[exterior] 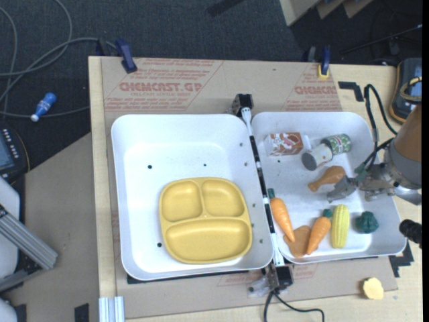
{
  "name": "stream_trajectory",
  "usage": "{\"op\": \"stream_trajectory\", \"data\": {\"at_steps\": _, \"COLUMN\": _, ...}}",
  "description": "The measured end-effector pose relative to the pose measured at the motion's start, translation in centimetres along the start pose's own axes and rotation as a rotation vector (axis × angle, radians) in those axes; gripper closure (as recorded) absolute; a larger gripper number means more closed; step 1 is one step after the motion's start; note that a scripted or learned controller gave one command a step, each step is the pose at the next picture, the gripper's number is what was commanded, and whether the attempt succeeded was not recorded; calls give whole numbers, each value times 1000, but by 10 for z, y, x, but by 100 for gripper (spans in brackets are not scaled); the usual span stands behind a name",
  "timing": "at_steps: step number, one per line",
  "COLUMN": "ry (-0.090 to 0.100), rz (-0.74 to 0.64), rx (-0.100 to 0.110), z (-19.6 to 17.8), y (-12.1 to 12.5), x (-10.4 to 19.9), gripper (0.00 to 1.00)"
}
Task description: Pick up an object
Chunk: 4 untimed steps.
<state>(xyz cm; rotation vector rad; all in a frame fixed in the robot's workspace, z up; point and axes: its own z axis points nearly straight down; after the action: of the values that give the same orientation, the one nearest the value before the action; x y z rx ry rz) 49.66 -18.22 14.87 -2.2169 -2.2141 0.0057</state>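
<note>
Two shallow white plastic bins [134, 146] sit on a tan cardboard sheet printed with red lettering [161, 86], the left bin holding a mustard-yellow three-compartment plate [204, 220]. The right bin holds two orange toy carrots [281, 220], a yellow corn cob [340, 225], a dark green broccoli piece [366, 223], a brown drumstick [328, 177] and a green-labelled can [328, 147].

A dark grey carpet floor [167, 12] surrounds the bench, crossed by loose grey cables [40, 52]. A small blue-and-white bottle [43, 105] lies on it at left. 2 blue clamps [125, 55] grip the board's [201, 79] far edge.
</note>
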Motion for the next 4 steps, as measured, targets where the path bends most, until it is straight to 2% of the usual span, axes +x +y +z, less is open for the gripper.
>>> {"op": "stream_trajectory", "data": {"at_steps": 1, "ry": 1, "rz": -2, "rx": -1, "z": 69, "y": -19, "x": 31, "gripper": 0}}
{"op": "stream_trajectory", "data": {"at_steps": 2, "ry": -4, "rz": -1, "rx": -12, "z": 54, "y": -16, "x": 29, "gripper": 100}}
{"op": "stream_trajectory", "data": {"at_steps": 3, "ry": -4, "rz": 0, "rx": -10, "z": 55, "y": -17, "x": 29, "gripper": 0}}
{"op": "stream_trajectory", "data": {"at_steps": 4, "ry": -5, "rz": -6, "rx": -15, "z": 64, "y": 71, "x": 31, "gripper": 0}}
